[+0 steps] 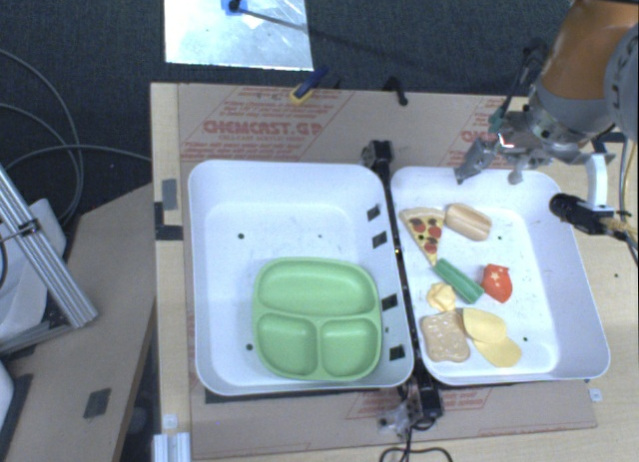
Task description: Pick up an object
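The right bin (569, 280) holds several toy foods: a pizza slice (423, 228), a hot dog bun (467, 220), a green pickle (457, 279), a red strawberry (497, 282), a small yellow piece (440, 296), a tan slice of toast (444, 337) and a yellow wedge (491, 336). My gripper (492, 172) hangs over the far rim of this bin, just beyond the bun. It is open, with nothing between its fingers (469, 171).
The left bin (220, 211) holds a green divided plate (318, 317) at its near side. A black divider (391, 250) runs between the two bins. A shiny foil sheet (238, 11) lies beyond the bench.
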Tool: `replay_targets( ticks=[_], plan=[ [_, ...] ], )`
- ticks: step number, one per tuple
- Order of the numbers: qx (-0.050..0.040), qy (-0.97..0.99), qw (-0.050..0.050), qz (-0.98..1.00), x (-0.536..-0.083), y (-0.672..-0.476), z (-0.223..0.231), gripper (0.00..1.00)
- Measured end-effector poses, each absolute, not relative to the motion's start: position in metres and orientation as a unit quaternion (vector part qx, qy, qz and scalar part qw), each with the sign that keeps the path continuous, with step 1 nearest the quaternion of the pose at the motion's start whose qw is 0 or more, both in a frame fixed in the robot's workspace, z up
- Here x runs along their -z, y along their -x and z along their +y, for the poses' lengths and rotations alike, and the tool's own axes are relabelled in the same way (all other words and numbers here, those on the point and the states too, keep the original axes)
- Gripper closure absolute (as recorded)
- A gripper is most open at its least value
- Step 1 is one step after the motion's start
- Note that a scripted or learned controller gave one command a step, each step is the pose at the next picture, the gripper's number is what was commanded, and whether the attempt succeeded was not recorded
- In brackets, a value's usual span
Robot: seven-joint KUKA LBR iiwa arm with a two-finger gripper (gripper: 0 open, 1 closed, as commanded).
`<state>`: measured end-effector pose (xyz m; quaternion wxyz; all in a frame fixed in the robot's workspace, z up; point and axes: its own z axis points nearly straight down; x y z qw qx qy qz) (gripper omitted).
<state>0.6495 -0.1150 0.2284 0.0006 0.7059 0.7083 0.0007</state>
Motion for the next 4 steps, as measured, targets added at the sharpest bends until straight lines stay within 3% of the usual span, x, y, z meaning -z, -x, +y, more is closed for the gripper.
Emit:
replay_targets(
  ticks=[1,2,3,4],
  plan=[
    [0.0018,-0.705,-0.004,0.710,-0.115,-0.628,-0.086,0.00],
    [0.0013,-0.707,-0.002,0.707,-0.082,-0.569,-0.100,0.00],
    [0.0000,-0.707,-0.001,0.708,-0.084,-0.561,-0.088,0.00],
    [-0.0014,-0.707,0.001,0.707,-0.095,-0.563,-0.089,1.00]
  ],
)
